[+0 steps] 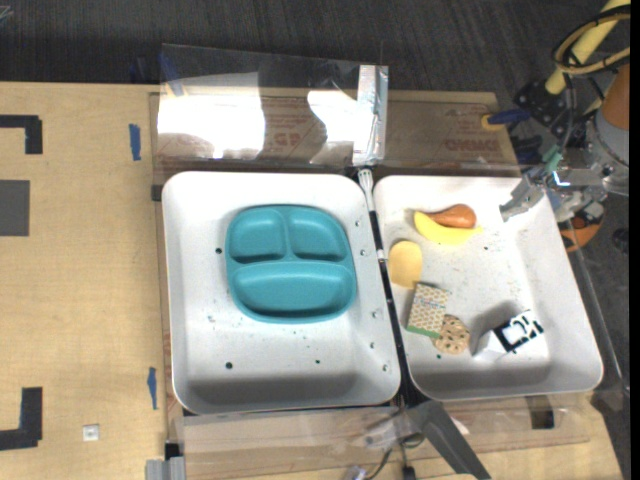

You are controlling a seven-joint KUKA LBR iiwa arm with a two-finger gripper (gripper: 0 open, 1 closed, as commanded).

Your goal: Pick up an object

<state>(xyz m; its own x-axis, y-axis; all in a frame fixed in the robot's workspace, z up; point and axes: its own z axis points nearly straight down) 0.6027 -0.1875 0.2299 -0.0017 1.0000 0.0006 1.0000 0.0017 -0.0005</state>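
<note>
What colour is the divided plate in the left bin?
Teal blue all over. The divided plate shows clearly in the camera view, inside the left bin.

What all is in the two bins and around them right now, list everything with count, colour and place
bins: two, white, side by side on the bench
divided plate: one, teal, middle of left bin
banana: one, yellow, top of right bin
orange item: one, orange, touching the banana
round pale-yellow item: one, left edge of right bin
patterned packet: one, green-white, lower right bin
cookie: one, tan, beside packet
black-white item: one, lower right bin
clear sheet: one, behind bins
gripper: one, grey, above right bin's far right edge
</note>
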